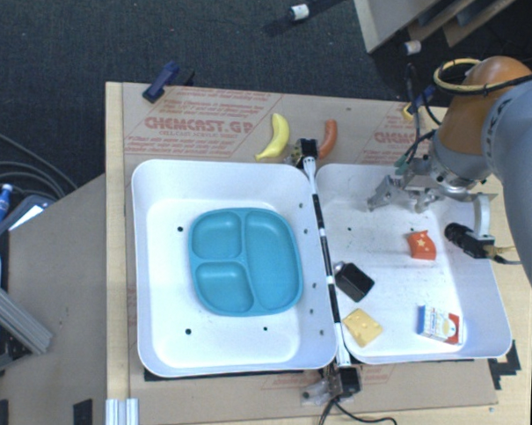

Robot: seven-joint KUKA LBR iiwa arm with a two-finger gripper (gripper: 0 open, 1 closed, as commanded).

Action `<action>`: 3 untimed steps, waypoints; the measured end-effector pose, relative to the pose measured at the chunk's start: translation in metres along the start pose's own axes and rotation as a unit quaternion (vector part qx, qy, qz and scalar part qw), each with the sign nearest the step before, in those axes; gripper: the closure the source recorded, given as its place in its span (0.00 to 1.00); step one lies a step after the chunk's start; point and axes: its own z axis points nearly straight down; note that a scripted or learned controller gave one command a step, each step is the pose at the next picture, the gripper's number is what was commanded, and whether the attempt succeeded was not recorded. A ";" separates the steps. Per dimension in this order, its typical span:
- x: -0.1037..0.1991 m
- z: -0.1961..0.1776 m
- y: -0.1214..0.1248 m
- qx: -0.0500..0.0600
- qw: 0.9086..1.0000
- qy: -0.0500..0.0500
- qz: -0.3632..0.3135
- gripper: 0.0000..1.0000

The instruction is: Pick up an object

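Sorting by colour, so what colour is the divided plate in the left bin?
Light blue plate, seen in the camera view.

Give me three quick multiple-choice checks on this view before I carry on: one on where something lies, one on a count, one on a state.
1. Where does the blue divided plate lie?
A. In the left bin
B. In the right bin
C. On the cardboard behind the bins

2. How many loose things lie in the right bin?
A. Two
B. Four
C. Seven

3. What is the state of the orange block?
A. Lifted by the gripper
B. Lying on the bin floor
C. Stacked on the plate

Answers:
1 A: the plate sits mid-floor in the left bin.
2 B: orange block, black block, yellow piece, small carton.
3 B: it lies apart from the gripper.
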 end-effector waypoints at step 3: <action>0.000 0.000 0.000 0.000 1.000 0.000 0.000 0.00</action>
